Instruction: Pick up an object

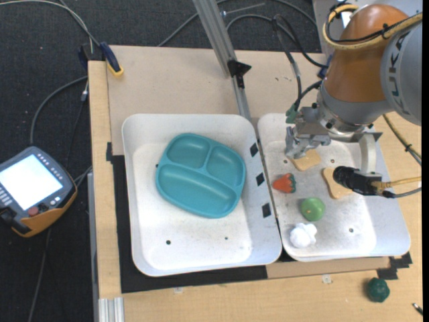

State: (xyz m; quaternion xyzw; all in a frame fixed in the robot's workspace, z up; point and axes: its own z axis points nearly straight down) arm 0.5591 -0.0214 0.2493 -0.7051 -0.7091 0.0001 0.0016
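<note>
My gripper [301,147] hangs low over the back left part of the right bin [389,230]. Right under its tip lies a small tan cracker-like piece [307,162], partly covered by it, and I cannot tell whether they touch. A red strawberry-like toy [284,183] sits just in front of that piece. Further forward are a green ball-shaped fruit [312,208] and a small white lump [303,235]. A tan bread-like slice [332,185] lies to the right, partly under a black part on a yellow cable [351,177].
The left bin [194,257] holds a teal divided plate [200,174]. A slanted metal pole [218,29] crosses the back of the bench. A dark green ball [377,288] lies on the bench at the front right. A hand-held screen unit [30,190] sits far left.
</note>
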